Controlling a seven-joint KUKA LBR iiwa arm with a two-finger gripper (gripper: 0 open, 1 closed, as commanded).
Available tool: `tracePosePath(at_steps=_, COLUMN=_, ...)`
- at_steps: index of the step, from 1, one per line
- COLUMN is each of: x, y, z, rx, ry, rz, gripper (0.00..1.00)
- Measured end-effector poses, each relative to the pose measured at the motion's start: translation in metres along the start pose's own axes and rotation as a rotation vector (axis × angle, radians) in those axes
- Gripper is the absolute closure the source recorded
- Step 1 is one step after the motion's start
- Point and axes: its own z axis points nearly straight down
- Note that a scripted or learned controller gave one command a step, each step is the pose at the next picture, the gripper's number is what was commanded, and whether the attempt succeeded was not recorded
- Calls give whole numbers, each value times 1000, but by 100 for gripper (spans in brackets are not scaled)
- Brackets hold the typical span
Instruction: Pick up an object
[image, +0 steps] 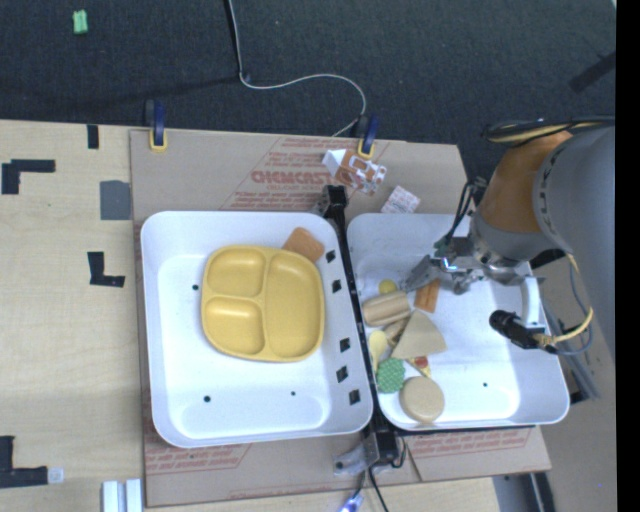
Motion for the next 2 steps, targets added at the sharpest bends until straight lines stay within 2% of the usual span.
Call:
tracePosePath(at_steps=1, x=1, y=2, z=-10, rx=-2, ry=0, rz=-2, gripper=100)
tracePosePath(at_steps=2, x=91, y=-9, z=-105, rx=-8, ry=5, rz=-10, gripper=100)
